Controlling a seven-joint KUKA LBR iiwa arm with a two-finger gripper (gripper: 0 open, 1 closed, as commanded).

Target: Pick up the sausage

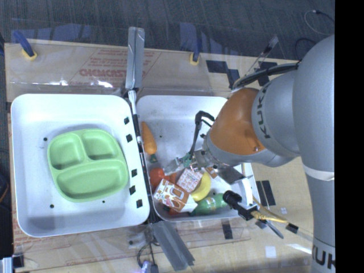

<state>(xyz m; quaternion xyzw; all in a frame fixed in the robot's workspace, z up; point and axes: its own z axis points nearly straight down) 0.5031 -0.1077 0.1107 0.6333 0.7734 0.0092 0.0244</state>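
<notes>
Gripper [194,162] low in right bin [170,104], grip state unclear; sausage [148,139] lies apart, leftward

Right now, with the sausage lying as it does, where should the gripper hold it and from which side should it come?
Probably at the middle of the sausage, coming straight down from above. It lies flat and apart from the pile, close along the right bin's left wall, its long axis running up and down the view. Closing across its narrow width looks best, though the wall leaves little room.

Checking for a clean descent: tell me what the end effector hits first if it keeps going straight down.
Likely the snack packet directly under the end effector, not the sausage, which lies off to the side against the bin wall. Depth is hard to judge.
</notes>
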